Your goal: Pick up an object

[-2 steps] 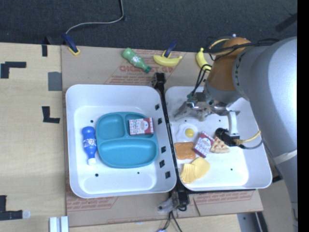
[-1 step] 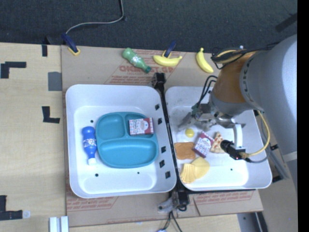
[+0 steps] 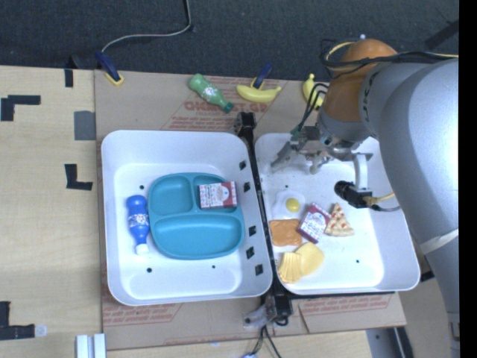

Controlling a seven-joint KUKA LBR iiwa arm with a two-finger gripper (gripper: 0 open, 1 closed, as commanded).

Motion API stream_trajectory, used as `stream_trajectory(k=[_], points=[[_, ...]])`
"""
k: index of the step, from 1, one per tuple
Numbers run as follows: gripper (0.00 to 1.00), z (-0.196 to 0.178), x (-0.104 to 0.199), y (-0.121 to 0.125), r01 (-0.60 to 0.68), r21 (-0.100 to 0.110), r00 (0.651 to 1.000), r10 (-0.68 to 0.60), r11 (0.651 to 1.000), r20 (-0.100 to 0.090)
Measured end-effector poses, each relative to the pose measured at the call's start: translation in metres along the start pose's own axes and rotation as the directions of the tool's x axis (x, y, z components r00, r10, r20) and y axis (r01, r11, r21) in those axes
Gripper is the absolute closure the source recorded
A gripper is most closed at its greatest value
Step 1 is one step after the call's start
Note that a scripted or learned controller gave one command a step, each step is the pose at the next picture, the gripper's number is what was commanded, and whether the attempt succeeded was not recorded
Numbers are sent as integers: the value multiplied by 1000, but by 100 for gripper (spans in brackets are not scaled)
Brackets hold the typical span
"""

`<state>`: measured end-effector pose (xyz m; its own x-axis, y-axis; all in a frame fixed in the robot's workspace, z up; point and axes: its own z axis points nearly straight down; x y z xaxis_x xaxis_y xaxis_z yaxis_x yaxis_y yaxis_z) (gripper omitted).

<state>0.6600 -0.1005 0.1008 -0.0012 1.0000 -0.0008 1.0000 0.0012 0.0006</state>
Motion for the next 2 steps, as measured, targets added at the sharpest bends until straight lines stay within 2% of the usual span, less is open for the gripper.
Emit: stream_trajectory(k=[1,2], points=[[0,14,5,-77,-1,-1,1000,1,1000,0],[0,15,3,-55,-1,-2,1000,1,1000,-1]])
